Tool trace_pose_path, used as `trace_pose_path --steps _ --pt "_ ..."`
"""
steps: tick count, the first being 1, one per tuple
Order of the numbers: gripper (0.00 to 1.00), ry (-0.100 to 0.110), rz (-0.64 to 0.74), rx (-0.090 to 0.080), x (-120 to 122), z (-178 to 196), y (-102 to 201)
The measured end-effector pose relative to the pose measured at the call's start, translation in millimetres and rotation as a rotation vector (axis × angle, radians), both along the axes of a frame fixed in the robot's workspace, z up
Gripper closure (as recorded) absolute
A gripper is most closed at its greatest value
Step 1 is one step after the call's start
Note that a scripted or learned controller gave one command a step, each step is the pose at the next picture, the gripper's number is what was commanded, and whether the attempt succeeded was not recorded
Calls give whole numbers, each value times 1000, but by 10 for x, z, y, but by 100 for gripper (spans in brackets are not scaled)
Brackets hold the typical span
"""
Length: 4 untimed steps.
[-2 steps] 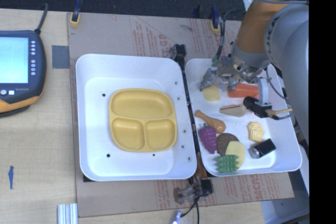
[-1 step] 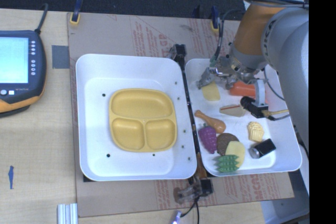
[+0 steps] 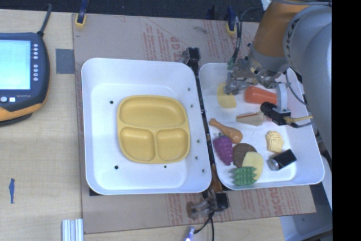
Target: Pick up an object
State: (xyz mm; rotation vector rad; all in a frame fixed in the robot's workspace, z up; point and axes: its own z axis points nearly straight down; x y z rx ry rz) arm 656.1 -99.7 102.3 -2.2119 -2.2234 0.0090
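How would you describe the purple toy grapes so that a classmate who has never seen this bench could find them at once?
Start at the right-hand white bin, the one crowded with toy food. Go to its left edge, next to the divide between the bins, below the brown drumstick. There lie the purple grapes, the one purple, bumpy thing, beside a dark brown round piece.

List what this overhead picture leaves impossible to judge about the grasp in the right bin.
- End effector: the camera view does not settle its finger state; the arm's wrist hangs over it.
- Pale yellow block: whether the end effector touches it is unclear from this slanted angle.
- Orange carrot-shaped toy: its right end is covered by dark wrist parts.
- Right white bin: the grey arm overlaps its upper right corner.
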Motion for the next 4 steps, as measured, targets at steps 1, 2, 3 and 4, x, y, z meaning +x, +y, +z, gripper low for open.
trace_pose_path --steps 1,2,3,4 --pt "0 0 1 2 2 0 13" --pt "0 -2 -2 0 -1 -104 -11" --pt "100 0 -1 0 0 1 -17" --pt "0 0 -1 0 -1 -1 -17"
